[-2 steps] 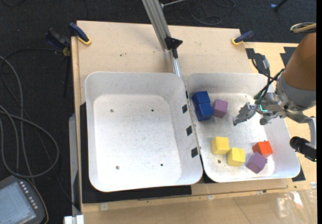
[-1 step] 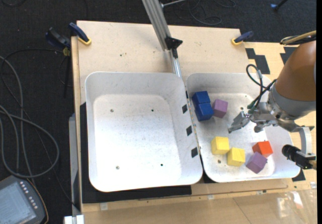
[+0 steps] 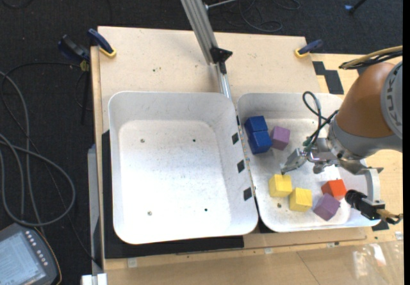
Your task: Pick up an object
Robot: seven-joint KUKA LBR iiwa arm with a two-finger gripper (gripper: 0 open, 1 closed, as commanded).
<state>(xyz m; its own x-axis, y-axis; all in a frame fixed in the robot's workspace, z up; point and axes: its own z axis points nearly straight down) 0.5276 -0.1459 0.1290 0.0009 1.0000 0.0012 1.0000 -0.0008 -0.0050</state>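
Over the right bin [image 3: 269, 103], the end effector [image 3: 293, 162] hangs spread and pinching nothing, just above a yellow cube [image 3: 280, 186]; a second yellow cube [image 3: 300, 199] sits beside it

Black floor [image 3: 45, 15] (cables strewn), tan bench [image 3: 160, 63]
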